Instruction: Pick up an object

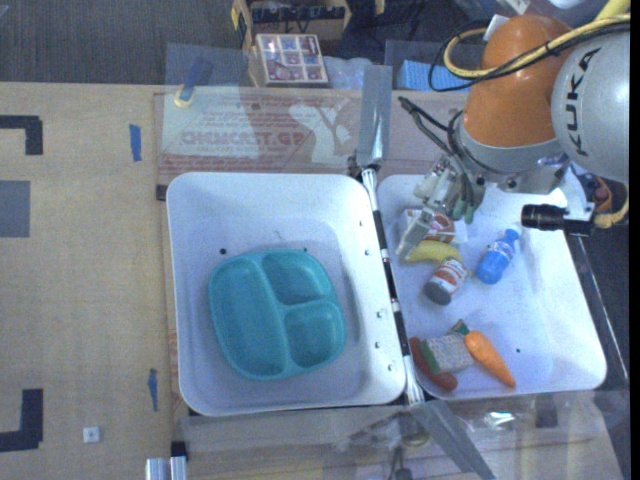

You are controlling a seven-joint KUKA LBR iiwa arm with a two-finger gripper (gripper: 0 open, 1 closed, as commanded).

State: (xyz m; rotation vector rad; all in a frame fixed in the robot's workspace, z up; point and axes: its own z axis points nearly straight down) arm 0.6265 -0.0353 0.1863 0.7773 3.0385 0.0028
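1. Over the right-hand shallow white bin (560, 338), the grey arm with its orange band (515, 78) reaches in from the right, and its two-finger gripper (425, 226) hangs low at the bin's upper left corner, close to the divider between the two bins.

2. Just beneath and beside the gripper lies a yellow toy banana (435, 253), with a small red-and-white packet (440, 230) touching it from above. From where I stand the metal tips look to be right on top of this pair, but I cannot tell how wide the jaws are parted, nor whether anything sits between them.

3. Nothing appears lifted. Every item looks to be resting on the bin floor, so I judge the pick not yet done: the approach is made, while the grasp and the lift remain.

4. Other candidates lie near: a small grey can with a red label (446, 280) just below the banana, a blue plastic bottle with a white cap (497, 257) to its right, an orange toy carrot (489, 357) nearer the front edge, and beside it a flat printed packet (446, 351) over a dark red piece (433, 366).

5. The left-hand shallow white bin (200, 208) holds a teal plastic divided tray (278, 312), well apart from the gripper and untouched.

6. The clutter around the banana is the likely trouble: the tips could catch the packet instead, or nudge both aside.
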